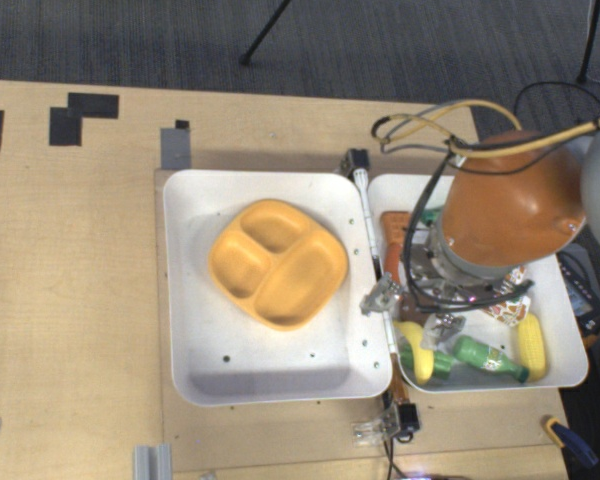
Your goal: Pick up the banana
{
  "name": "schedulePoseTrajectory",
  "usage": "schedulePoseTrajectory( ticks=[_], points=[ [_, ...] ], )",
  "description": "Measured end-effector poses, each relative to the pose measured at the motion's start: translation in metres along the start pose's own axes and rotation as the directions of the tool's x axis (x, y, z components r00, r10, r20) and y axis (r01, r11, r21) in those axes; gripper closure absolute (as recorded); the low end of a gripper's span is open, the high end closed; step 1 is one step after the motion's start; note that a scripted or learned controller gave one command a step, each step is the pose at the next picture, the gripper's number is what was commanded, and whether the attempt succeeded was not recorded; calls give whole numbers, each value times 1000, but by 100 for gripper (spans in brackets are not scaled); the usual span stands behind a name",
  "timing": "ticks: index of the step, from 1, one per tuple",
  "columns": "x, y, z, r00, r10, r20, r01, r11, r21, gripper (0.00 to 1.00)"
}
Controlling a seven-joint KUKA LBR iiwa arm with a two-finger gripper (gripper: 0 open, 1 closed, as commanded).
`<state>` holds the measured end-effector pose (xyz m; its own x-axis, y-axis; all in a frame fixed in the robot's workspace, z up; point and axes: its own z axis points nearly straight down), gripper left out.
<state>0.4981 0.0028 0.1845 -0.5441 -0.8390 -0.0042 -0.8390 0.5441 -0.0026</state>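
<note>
Banana, a curved yellow fruit (412,349), lies at the near left of the right-hand shallow white bin (570,363), beside a green plastic bottle (488,358). Two-finger gripper (438,330) hovers just above it (finger spacing cannot be told): approach step; next, descend and close.

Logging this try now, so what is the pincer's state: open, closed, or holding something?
Pincer: cannot be told; it hangs low in the right bin, over the banana and green bottle, under the orange band.
</note>
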Motion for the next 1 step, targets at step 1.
schedulePoseTrajectory(
  ticks=[1],
  points=[
    [13,4,0,969,-246,-1,246,969,-1,0]
  ],
)
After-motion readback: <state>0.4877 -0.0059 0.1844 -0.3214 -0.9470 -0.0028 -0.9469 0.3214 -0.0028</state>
